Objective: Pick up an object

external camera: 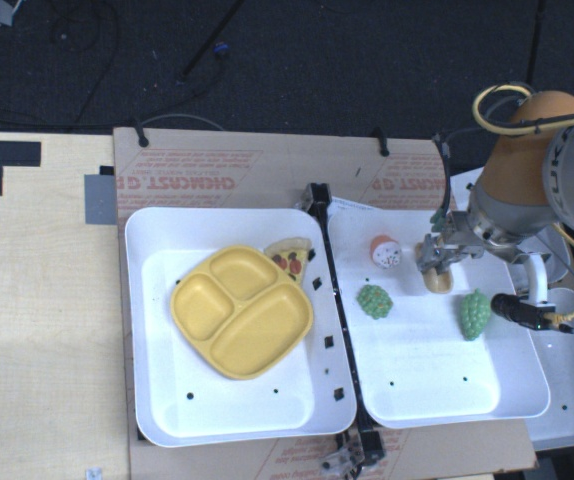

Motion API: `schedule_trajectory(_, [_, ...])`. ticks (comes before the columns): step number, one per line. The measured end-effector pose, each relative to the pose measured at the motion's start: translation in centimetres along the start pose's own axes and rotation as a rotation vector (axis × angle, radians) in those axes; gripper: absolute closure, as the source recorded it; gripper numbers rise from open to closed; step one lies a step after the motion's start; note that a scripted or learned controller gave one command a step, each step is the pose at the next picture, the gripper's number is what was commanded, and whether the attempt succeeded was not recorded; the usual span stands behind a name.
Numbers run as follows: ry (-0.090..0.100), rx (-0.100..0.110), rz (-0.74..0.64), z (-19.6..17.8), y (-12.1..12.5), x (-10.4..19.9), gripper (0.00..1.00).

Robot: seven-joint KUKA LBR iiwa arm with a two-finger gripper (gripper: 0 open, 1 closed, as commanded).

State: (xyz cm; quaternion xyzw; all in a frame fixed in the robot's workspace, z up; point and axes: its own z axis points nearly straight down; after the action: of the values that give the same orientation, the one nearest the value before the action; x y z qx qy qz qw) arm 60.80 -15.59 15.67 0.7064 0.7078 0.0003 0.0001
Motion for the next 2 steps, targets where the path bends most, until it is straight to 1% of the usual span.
schedule_trajectory(1, [-0.001,-0.001,0.003,-5.0,-0.6,-0.8,1.00])
schedule_trajectory(2, [-0.001,-0.002,0.000,-9.6,0.2,-0.4,1.00])
